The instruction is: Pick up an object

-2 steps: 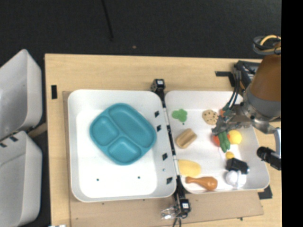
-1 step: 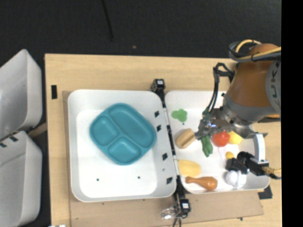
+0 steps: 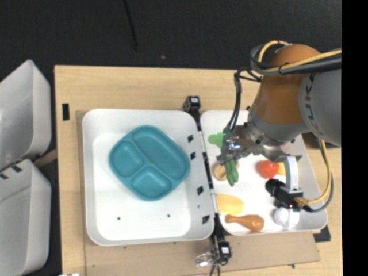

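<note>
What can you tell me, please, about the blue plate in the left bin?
The blue plate is a teal, rounded-square tray, apparently plastic, divided into three compartments by raised ridges. It lies flat, turned at an angle, near the middle of the left bin. Nothing rests in it, and nothing but the bin floor touches it.

We note a light wooden table (image 3: 69, 171) carrying two shallow white bins side by side, touching along their inner edges. The left bin (image 3: 95, 211) sits square on the wood; the right bin (image 3: 310, 211) is partly covered by the arm. Bare wood borders both bins at far and left edges.
</note>
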{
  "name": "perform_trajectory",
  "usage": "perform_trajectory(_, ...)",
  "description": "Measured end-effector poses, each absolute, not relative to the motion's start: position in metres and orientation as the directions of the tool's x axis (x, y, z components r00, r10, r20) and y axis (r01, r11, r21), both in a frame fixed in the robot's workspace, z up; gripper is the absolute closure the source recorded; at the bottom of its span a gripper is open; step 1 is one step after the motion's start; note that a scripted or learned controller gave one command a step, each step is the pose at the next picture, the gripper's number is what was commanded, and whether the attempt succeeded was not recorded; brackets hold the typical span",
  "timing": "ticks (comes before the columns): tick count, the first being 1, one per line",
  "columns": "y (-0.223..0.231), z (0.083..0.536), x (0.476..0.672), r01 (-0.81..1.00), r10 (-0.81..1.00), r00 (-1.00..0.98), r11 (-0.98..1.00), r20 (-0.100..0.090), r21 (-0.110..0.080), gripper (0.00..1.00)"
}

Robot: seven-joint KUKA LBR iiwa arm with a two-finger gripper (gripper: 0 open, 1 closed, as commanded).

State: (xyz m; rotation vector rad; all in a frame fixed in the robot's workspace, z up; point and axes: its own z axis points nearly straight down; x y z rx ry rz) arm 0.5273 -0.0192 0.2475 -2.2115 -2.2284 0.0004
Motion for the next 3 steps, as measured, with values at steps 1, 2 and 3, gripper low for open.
perform_trajectory(1,0.0024,0.2294,0.5260,1.000,1.000,-0.004,0.004,0.000,-0.004,1.00)
perform_trajectory(2,0.0007,0.2376,0.5165,1.000,1.000,0.000,0.000,0.000,-0.002,1.00)
perform_trajectory(3,-0.0031,0.2353,0.5165,1.000,1.000,0.000,0.000,0.000,-0.003,1.00)
